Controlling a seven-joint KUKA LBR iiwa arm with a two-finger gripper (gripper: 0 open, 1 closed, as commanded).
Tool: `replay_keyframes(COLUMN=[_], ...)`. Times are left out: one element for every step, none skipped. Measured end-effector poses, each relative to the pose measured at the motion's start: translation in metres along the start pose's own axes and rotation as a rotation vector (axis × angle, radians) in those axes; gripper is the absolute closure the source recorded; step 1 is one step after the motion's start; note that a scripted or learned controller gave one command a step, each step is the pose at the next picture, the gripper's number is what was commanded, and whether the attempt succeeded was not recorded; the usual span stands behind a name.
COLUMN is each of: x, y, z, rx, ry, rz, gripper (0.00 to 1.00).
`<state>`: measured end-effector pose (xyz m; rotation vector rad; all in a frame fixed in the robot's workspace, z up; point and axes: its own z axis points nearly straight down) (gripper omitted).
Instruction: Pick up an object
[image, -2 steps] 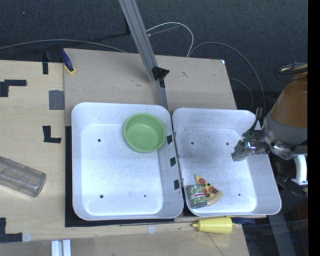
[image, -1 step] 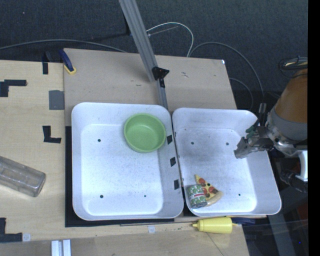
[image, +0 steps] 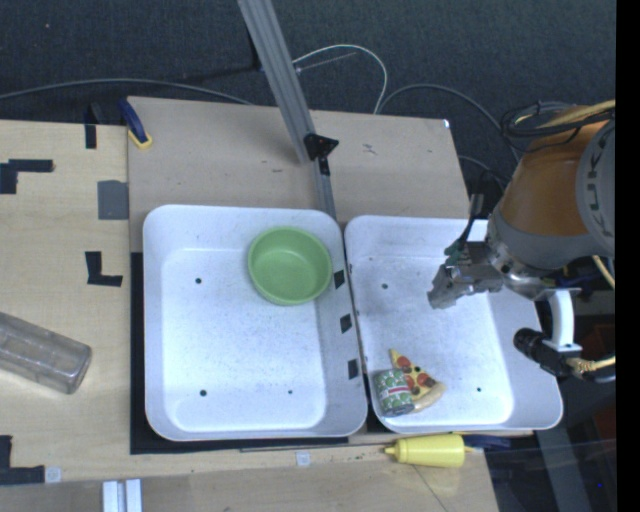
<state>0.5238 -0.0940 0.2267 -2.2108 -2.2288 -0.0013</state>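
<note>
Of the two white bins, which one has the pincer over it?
The right bin: the pincer hangs over it, and the pizza slice toy lies in its near-left corner. The left bin holds the green bowl.

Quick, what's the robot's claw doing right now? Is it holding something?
Gripper: over the right bin, nothing seen in it; open or closed cannot be told.
</note>
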Motion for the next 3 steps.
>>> replay_keyframes(x=[0.051,0.099,0.151], y=[0.016,0.035,0.051], z=[0.010,0.019,0.006], rx=[0.002,0.001,-0.001], ry=[-0.001,-0.001,0.000], rz=[0.001,0.001,0.001], gripper=[1.00,1.00,1.00])
